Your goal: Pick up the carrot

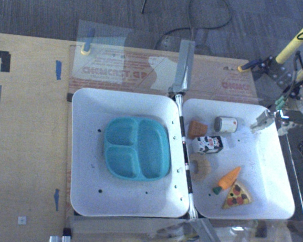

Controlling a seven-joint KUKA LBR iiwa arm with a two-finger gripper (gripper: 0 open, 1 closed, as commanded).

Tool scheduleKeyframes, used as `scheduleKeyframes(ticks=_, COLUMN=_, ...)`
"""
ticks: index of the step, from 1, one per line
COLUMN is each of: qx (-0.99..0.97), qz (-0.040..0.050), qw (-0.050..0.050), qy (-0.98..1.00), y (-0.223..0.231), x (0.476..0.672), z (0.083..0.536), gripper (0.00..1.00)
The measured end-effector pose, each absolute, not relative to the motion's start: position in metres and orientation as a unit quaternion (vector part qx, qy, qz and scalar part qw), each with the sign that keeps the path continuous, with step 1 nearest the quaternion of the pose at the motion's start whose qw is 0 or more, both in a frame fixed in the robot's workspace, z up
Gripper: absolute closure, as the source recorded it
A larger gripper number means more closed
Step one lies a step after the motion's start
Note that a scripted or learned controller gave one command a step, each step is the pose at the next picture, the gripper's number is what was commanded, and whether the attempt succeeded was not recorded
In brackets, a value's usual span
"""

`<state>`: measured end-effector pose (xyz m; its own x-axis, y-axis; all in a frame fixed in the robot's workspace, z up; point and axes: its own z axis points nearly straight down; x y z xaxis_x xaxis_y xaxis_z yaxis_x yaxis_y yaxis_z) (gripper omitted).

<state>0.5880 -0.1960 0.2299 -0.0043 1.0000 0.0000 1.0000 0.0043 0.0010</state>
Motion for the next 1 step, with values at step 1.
scheduleKeyframes(ticks=1, qx=0.677, qz=0.0004, qw=0.000, qy=0.736, y=-0.1755, x=0.5324, z=0.1219, gripper=0.00)
